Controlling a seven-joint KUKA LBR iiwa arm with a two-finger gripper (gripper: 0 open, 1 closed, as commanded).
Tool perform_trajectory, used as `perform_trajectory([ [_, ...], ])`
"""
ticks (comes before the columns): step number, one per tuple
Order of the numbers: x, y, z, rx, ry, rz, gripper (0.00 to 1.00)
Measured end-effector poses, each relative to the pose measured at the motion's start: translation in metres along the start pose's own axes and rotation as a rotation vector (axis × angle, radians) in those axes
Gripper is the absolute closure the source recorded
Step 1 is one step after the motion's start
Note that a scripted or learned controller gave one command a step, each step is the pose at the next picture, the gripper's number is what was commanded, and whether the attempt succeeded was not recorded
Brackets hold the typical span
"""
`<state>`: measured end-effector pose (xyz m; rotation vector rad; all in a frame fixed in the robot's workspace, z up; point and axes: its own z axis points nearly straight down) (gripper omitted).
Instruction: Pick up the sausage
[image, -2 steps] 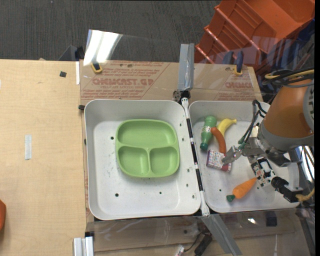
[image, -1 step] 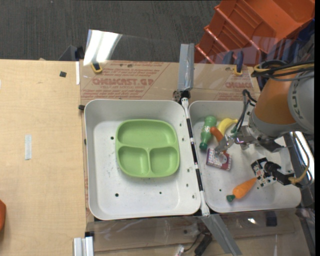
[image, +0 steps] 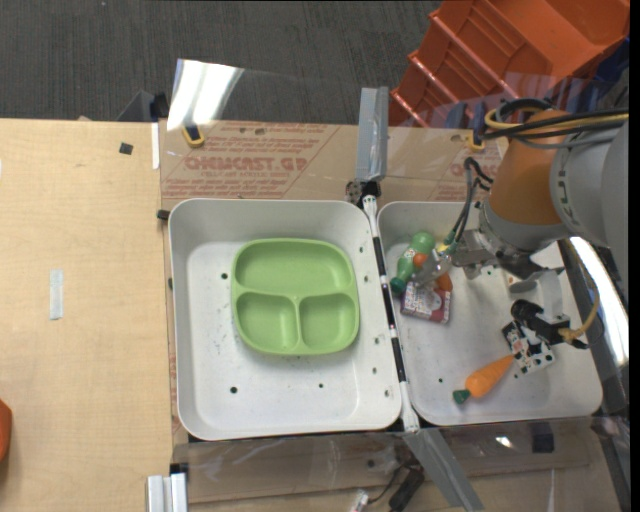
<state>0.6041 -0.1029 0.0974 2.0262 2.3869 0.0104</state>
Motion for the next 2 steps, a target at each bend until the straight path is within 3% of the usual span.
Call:
perform_trajectory([
  [1, 0.000, 0.001, -0.010, -0.001, 0.002, 0.003, 1.00],
  [2, 0.068, 0.063, -0.093, 0.012, 0.003, -0.121, 1.00],
])
